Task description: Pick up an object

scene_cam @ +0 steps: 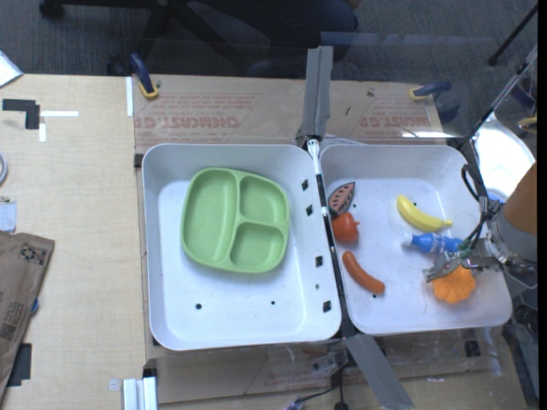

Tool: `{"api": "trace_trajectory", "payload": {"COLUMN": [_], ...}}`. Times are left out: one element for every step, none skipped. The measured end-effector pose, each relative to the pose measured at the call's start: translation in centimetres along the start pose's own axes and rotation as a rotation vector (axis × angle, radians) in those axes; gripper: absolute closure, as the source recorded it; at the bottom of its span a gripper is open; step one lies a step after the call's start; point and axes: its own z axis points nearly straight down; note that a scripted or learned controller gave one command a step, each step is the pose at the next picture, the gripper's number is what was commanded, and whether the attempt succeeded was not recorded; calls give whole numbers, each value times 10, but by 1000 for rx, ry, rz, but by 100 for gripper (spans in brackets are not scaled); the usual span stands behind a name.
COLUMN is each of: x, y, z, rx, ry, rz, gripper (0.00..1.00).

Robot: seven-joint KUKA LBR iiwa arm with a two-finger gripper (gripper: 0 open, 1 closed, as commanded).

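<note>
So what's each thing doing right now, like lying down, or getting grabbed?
Green plate: lying flat in the left bin, nothing on it.
Banana: lying loose in the right bin.
Sausage: lying loose, untouched.
Watermelon slice: lying near the divider.
Tomato: sitting just below the slice.
Orange toy: lying right under the gripper.

A brown paper bag lies at the bench's left edge. Blue-handled clamps grip the cardboard sheet behind the bins. An office chair base stands on the carpet.

Arm low, from the right
</note>
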Motion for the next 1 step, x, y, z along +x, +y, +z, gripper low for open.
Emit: {"api": "trace_trajectory", "payload": {"x": [126], "y": [49], "z": [-92], "rx": [-1], "ry": [-4], "rz": [208], "gripper": [100]}}
